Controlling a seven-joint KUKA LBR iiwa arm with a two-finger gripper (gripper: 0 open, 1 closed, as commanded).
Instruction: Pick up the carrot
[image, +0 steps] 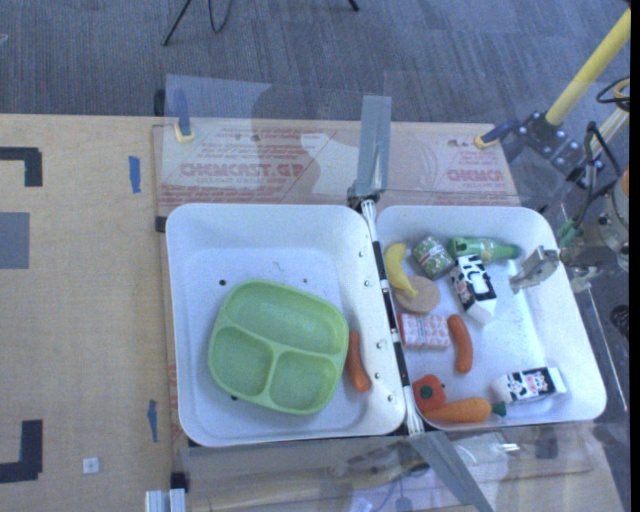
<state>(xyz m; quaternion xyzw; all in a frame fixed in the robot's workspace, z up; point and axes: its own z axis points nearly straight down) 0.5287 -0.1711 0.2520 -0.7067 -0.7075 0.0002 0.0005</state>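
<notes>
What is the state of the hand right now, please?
Hand: over the right bin's far right side, apart from the carrot; open or closed cannot be told.

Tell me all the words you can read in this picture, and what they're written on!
"CHEMCAST GP", red and faint, on the left clear sheet behind the bins.
"CHEMCA...", cut off, on the right clear sheet.
Print on the two milk cartons, green can and pink packet: too small to read.
</notes>
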